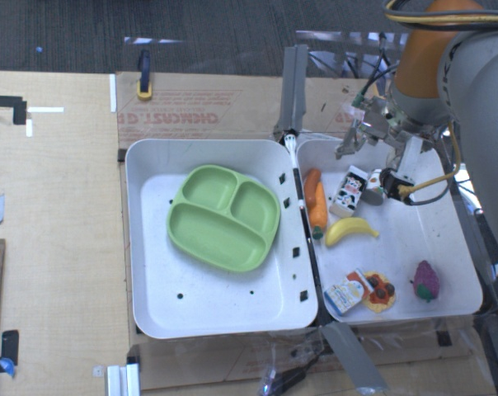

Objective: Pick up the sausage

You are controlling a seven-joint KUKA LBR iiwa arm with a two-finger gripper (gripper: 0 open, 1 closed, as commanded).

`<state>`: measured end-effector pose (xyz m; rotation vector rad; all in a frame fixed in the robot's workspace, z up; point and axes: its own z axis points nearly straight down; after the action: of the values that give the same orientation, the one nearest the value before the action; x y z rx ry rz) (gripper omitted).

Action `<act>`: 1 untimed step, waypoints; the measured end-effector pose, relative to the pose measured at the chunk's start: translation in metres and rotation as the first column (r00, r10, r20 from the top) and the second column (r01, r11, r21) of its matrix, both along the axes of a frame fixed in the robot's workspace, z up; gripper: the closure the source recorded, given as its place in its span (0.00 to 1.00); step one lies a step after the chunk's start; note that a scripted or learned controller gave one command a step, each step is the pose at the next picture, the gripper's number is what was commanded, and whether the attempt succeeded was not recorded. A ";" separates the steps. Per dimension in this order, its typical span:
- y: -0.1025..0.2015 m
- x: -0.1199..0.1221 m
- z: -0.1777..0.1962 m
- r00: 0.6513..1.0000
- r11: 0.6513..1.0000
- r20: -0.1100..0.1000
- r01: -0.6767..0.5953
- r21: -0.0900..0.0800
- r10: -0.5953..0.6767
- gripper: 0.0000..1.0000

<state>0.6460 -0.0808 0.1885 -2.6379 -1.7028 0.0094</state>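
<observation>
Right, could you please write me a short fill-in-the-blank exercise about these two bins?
The plate is ____ in colour.
It is divided into ____ compartments.
The yellow fruit is a ____.
Missing words: green; three; banana.

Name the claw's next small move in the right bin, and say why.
Probably shift the claw toward the divider wall, over the long orange-red piece lying along it, the likeliest sausage. The claw hangs at the back of the right bin, by the cow-print carton, off to that piece's side.
</observation>
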 end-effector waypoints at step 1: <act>0.062 -0.018 -0.001 0.999 0.999 -0.003 0.039 0.000 -0.039 0.00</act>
<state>0.6276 -0.0188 0.1875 -2.6693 -1.6495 0.0129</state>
